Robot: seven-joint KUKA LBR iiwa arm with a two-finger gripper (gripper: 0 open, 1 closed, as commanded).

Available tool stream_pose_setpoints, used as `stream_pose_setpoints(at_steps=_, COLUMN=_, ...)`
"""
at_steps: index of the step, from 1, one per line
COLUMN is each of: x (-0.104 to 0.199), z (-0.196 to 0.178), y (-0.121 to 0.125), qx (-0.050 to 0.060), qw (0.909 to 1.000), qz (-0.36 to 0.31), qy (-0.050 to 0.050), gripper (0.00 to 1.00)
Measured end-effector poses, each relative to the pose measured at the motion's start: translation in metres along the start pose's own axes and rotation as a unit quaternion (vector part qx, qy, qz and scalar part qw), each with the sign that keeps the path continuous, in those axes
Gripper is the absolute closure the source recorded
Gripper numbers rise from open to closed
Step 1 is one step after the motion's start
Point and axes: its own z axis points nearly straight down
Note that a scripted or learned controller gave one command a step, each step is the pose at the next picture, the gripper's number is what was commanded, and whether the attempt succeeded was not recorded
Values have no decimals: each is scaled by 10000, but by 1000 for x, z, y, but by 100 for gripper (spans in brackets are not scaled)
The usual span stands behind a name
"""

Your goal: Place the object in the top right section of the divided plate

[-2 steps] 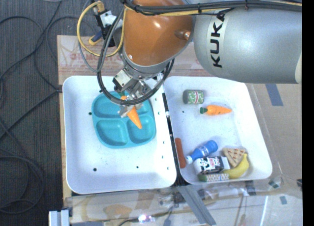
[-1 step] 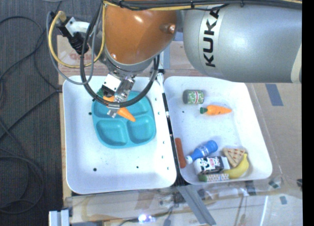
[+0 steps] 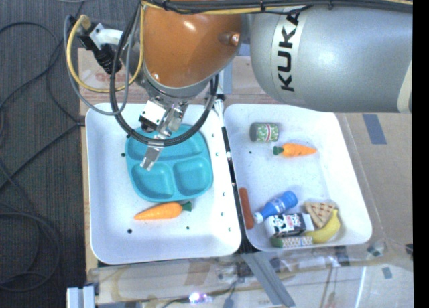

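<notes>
The grey arm [image 3: 335,52] bears black capital letters, "KUKA", running up its side; the last letter is partly cut off by cables crossing the top. A small green can [image 3: 264,132] at the far side of the right bin [image 3: 348,166] and a black-and-white carton [image 3: 291,223] near its front carry printing too small to read

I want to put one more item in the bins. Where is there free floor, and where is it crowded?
Left bin: free along its left wall, beside the blue divided plate, and near the front edge below the carrot. Right bin: open in the middle, between the small carrot and the bottle. Its front corner is crowded. The end effector hangs over the plate.
</notes>
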Motion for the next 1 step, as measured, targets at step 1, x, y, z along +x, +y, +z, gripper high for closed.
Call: stream_pose_setpoints(at_steps=1, x=-13, z=169, y=66, qx=-1, qw=9936, qz=1125, qy=36, gripper=0)
